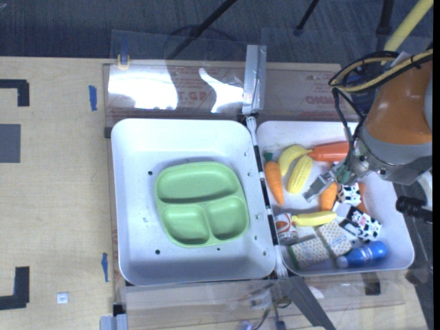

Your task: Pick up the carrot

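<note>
The bench point(55, 184) bears two white bins: the right bin point(405, 249) sits under the claw point(328, 182), and the left bin point(130, 205) lies well to its left.

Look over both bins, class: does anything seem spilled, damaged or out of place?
Nothing looks spilled or broken. The green divided plate lies flat in the left bin. All the toy food is heaped in the right bin: a carrot lies along its left wall, beside a corn cob, with a blue bottle near the front.
</note>
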